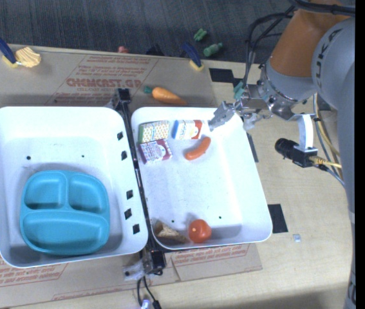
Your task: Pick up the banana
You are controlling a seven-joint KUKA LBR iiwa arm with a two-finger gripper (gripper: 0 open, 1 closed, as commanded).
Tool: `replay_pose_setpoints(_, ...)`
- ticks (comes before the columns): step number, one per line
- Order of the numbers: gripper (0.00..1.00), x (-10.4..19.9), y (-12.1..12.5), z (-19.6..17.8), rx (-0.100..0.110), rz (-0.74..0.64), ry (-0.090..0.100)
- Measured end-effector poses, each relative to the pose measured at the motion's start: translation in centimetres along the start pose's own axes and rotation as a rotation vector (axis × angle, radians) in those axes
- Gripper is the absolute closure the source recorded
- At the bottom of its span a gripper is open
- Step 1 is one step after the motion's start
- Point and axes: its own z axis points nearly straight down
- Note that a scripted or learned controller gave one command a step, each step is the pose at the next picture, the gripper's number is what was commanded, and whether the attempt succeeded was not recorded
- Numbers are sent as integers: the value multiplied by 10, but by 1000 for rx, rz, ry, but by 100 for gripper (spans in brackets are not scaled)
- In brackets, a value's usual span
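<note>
The pincer (223,115) is seen at the far right corner of the right bin (254,192), poised over the rim; whether it is open or closed cannot be told, and nothing is seen held in it. Behind it the grey arm (336,50) with its orange band is reached in from the right. Nearest the pincer, inside the right bin, a white, blue and red carton (186,129) is placed, with an orange-red sausage (197,149) just beside it and two small printed boxes (154,141) to the left, by the wall shared with the other bin. At the near edge of the same bin a red tomato (199,230) is set, touching a pale brownish piece (167,232). The banana cannot be picked out with certainty; the pale brownish piece is judged the likeliest candidate, and it lies well apart from the pincer, at the opposite end of the bin. A carrot (167,95) is left outside the bins on the cardboard (98,76). The left bin (2,172) is occupied by a blue divided tray (65,211). The task is judged barely begun: nothing has been grasped, and the approach, the grip and the lift are all yet to be done
</note>
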Motion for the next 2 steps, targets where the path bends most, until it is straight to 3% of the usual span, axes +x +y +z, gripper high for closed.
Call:
replay_pose_setpoints(1,0,65,-39,100,3,303,2)
replay_pose_setpoints(2,0,60,-67,171,2,-19,2)
